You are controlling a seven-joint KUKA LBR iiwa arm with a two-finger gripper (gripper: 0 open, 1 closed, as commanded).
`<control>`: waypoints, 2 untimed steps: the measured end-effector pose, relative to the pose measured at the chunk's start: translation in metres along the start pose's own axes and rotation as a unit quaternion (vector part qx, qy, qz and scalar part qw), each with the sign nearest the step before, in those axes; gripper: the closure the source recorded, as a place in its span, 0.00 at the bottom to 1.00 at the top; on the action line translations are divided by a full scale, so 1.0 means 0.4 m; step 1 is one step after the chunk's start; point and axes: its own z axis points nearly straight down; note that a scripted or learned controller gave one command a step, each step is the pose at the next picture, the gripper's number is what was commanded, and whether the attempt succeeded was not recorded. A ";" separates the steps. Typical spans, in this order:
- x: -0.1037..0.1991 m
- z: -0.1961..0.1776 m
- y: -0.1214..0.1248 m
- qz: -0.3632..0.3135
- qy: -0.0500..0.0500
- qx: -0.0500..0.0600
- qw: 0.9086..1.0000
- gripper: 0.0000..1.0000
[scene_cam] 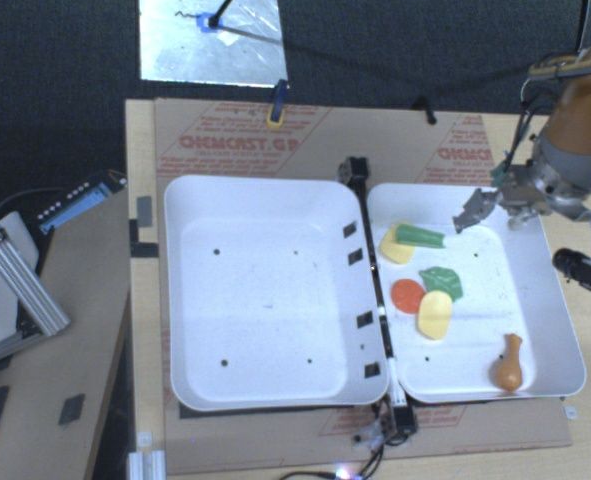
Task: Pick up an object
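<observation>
White right bin [550, 298]: green stick [419, 235] lies left of tool [495, 208].

Two bins were set side by side on a cardboard sheet [225, 138] laid over the bench. In the right bin [545, 308], a cluster of toy foods [422, 280] was gathered near the divider, and a pear-shaped piece [508, 363] was placed apart at the front right corner. The gripper [472, 211] was held over that bin's rear edge. A metal plate [213, 28] was positioned behind the left bin [265, 288].
</observation>
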 end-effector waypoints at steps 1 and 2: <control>0.042 0.344 0.020 -0.001 0.002 0.006 1.000 0.00; 0.038 0.301 0.031 -0.001 0.000 -0.001 1.000 1.00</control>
